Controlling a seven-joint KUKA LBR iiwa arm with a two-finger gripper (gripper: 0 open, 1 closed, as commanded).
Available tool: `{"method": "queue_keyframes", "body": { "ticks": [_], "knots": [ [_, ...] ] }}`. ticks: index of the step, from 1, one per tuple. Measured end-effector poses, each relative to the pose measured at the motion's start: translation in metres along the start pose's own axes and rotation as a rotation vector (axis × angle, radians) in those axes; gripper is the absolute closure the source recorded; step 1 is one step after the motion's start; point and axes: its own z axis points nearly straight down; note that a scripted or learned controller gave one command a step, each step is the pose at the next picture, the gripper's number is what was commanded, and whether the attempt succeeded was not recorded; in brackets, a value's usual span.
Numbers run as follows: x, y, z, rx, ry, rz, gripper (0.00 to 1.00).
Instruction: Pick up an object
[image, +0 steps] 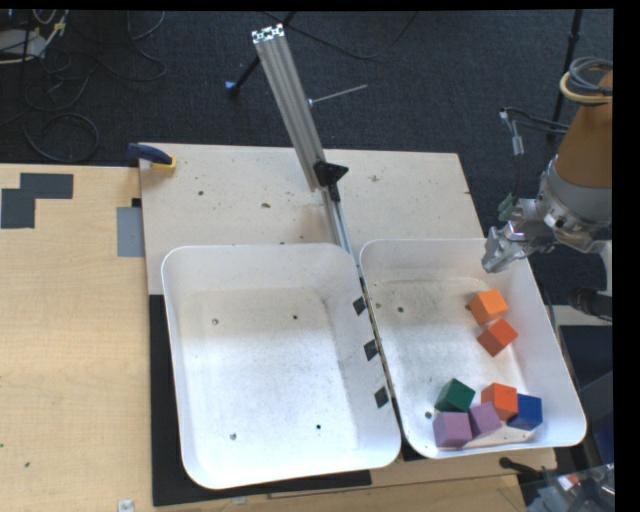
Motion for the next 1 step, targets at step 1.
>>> {"method": "queue_keyframes", "body": {
  "ticks": [1],
  "knots": [
    [0.0495,-0.0163,0.0131,0.006,0.003,-0.003,1.0]
  ]
}}
